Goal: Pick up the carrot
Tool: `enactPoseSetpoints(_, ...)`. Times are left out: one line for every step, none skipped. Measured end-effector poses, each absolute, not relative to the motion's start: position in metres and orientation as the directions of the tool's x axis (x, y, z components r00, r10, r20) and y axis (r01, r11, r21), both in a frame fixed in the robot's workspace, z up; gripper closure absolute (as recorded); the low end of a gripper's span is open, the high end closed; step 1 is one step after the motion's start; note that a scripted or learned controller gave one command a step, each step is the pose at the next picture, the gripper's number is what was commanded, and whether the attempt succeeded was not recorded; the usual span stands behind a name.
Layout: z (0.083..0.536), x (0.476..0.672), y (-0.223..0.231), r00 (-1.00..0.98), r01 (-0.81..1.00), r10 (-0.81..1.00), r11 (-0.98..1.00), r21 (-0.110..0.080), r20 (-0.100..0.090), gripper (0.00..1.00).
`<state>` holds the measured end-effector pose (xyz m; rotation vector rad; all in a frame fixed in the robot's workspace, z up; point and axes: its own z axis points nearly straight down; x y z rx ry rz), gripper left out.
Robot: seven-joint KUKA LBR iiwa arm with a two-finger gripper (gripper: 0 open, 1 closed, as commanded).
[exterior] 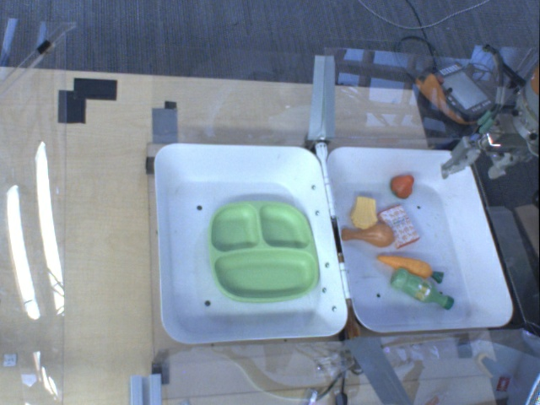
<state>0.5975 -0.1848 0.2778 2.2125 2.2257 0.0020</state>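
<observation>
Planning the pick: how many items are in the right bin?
6: tomato at back, cheese, drumstick and box mid-bin, carrot and green bottle in front. None looks hidden.

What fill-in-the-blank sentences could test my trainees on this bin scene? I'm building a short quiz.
1. The green divided plate lies in the ____ bin.
2. The carrot lies just above the green ____.
3. The gripper hovers at the right bin's upper ____ corner.
4. The red tomato sits ____ from the carrot.

Missing words: left; bottle; right; apart
</observation>
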Motion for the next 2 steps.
enactPoseSetpoints(0.147,0.580,-0.184,-0.097,0.995,0.995,0.097,0.001,0.000,0.00)
enactPoseSetpoints(0.088,0.521,-0.162,-0.152,0.988,0.988,0.152,0.010,-0.002,0.00)
